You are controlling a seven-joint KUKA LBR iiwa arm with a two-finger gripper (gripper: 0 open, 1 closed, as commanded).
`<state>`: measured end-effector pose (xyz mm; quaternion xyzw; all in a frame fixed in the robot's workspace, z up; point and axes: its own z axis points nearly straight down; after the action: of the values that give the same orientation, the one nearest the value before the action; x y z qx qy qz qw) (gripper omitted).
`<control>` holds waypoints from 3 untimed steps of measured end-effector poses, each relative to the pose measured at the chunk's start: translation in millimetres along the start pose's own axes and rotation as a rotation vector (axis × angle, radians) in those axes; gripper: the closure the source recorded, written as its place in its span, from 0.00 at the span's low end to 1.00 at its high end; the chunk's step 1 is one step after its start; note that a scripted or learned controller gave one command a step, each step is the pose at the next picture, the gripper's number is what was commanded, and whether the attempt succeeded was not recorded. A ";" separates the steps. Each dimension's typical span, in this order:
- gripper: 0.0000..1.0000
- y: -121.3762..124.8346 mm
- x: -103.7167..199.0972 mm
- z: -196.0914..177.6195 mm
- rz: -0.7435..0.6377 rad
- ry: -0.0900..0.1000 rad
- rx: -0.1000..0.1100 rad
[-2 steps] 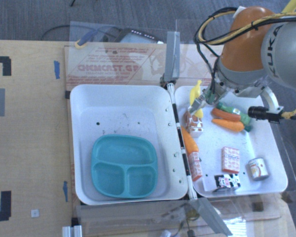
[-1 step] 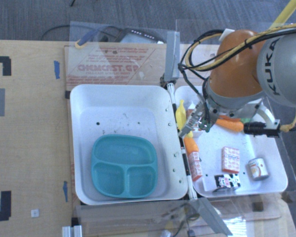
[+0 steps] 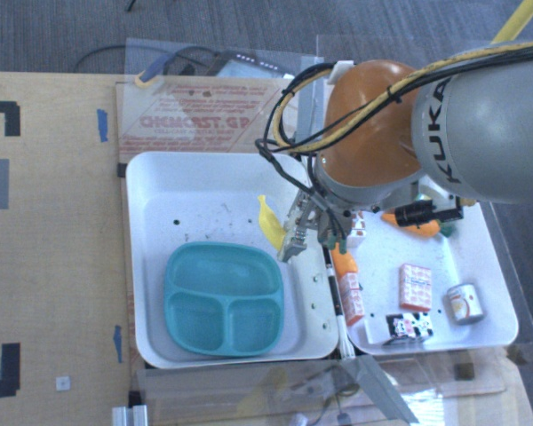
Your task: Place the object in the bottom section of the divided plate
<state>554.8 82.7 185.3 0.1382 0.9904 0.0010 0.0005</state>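
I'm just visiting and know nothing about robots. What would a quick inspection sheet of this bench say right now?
Surface: two white bins side by side on a bench.
Job's things: teal divided plate in the left bin; yellow object beside the gripper.
Clutter: right bin holds an orange bottle, a pink waffle-like block, a small can, a black-and-white item.
Gripper: gripper over the left bin's right side.
Cables: yellow and black cables loop along the arm.
Surroundings: cardboard, grey carpet.

Teal plate (image 3: 224,298) — smooth matt plastic
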 end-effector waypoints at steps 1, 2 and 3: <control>0.00 -0.6 -0.3 -0.1 0.001 0.000 0.000; 1.00 0.3 -1.8 -11.0 0.003 -0.005 -0.004; 0.00 0.3 -1.7 -10.9 0.003 -0.005 -0.004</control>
<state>556.6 82.6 196.3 0.1396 0.9902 0.0026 0.0032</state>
